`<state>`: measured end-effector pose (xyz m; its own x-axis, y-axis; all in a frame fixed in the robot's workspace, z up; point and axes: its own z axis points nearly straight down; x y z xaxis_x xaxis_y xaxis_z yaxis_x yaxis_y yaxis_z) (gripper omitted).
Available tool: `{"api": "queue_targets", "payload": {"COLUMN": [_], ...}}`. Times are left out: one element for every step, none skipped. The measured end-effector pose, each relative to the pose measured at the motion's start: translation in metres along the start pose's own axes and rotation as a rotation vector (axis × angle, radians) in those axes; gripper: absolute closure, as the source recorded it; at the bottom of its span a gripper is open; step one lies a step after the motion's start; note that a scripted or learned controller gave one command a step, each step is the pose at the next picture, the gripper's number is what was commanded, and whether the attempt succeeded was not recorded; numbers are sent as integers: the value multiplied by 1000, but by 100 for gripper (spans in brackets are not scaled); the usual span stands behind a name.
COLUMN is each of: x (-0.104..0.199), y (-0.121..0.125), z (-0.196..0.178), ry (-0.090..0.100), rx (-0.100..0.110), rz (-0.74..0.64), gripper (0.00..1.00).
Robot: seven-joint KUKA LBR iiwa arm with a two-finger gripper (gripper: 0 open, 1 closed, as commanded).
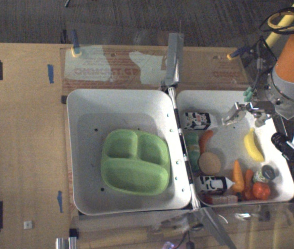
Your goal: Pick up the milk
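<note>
Camera view shows you two milk cartons in the right bin (287,191): one milk carton (197,120) lies near its back left corner, a second carton (212,184) near the front. Your end effector (245,112) hovers over the bin's back right, apart from both; you cannot tell its grip state. A banana (253,146) lies just below it.
</note>
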<state>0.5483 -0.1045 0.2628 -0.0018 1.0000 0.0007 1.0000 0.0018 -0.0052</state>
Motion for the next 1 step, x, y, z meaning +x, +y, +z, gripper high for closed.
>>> {"api": "queue_targets", "payload": {"x": [-51], "y": [-11], "z": [108], "ry": [0], "rx": [-1], "rz": [-65], "gripper": [0]}}
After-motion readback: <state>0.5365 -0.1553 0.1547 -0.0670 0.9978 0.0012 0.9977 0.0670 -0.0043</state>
